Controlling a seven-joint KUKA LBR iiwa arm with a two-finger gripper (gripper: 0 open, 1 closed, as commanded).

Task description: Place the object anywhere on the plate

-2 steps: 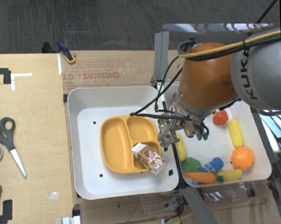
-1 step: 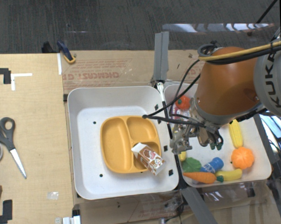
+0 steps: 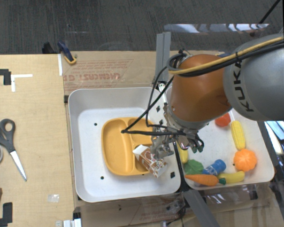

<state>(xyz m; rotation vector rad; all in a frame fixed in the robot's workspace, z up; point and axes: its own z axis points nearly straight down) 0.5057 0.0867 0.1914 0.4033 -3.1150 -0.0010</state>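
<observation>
Glossy yellow plastic plate (image 3: 116, 147) in a smooth white plastic bin (image 3: 84, 146) on matt cardboard (image 3: 107, 70).

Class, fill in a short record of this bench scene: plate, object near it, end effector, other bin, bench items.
plate: yellow divided plate in the left bin
object: brown-and-white packet at the plate's right edge, under the end effector
end effector: above the packet; finger state unclear
right bin: corn, orange, carrot, other toy foods
bench: scissors at left

Brown-white packet (image 3: 152, 163) — on yellow plate (image 3: 117, 147)
</observation>
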